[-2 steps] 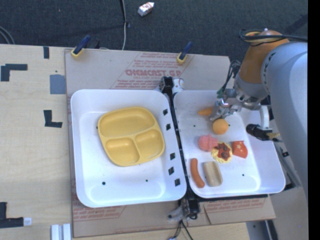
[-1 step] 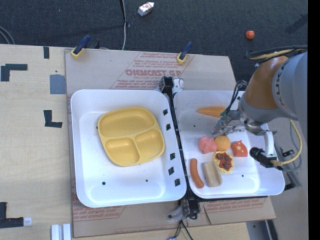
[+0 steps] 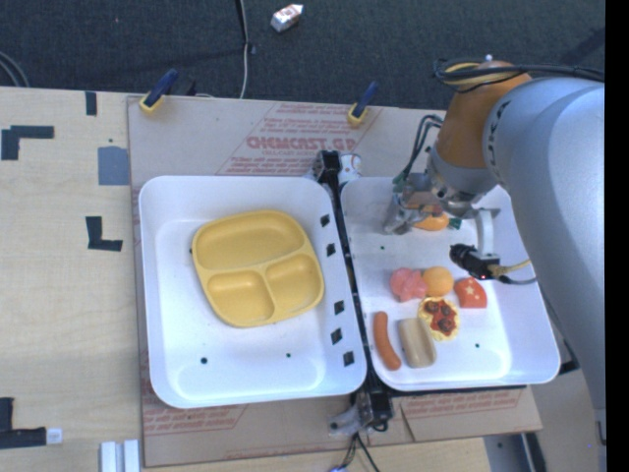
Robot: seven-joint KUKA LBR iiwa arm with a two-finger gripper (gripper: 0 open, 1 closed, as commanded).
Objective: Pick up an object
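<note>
Yellow tray: one; right bin: six foods.

A yellow divided plate is seen in the left bin. Two blue-and-yellow clamps are fixed along the cardboard sheet's far edge.

The bench is light wood, marked with dark tape pieces toward its left side. A brown cardboard sheet lies on it, held at the far edge by two blue-and-yellow clamps. On the cardboard sit the left white bin and right white bin, side by side and touching.
</note>
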